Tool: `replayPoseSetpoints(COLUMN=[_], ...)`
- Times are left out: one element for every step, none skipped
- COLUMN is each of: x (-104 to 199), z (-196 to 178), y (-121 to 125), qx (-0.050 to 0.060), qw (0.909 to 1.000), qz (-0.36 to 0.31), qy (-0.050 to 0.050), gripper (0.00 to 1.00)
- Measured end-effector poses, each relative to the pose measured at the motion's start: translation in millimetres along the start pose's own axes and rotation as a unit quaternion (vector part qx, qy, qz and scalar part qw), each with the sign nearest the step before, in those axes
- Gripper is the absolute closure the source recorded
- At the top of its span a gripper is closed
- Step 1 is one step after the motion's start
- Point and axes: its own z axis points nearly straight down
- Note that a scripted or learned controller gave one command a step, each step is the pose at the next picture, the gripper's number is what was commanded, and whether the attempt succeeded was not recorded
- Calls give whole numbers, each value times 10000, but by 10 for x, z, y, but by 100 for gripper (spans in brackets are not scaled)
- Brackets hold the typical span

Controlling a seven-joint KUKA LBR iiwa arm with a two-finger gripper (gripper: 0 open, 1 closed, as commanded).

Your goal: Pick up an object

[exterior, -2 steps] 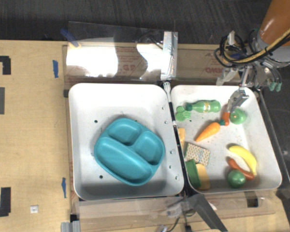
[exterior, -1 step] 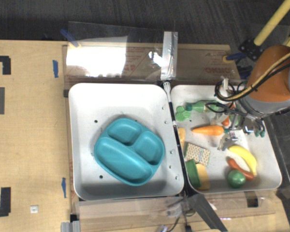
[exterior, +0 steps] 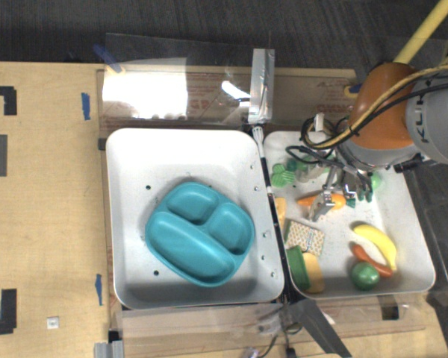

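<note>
Currently the arm reaches into the right bin, well apart from the left bin and its teal divided tray. Gripper hangs low over the right bin's middle; whether the jaws are open or closed on anything, I cannot tell. Candidate objects: yellow banana below and right of the jaws, patterned square piece just below them, green ball farther below-right, small orange piece just left. Judgement: descend centred over one isolated item, avoiding neighbours, then close squarely.
</note>
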Motion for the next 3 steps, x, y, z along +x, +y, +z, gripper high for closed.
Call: replayPoseSetpoints(x=[231, 188, -45], z=[-9, -148, -1345], y=[29, 43, 394], qx=[5, 10, 0], qw=[9998, 9997, 9994], qz=[-210, -223, -351], qy=[-2, -74, -17], gripper=[0, 100, 100])
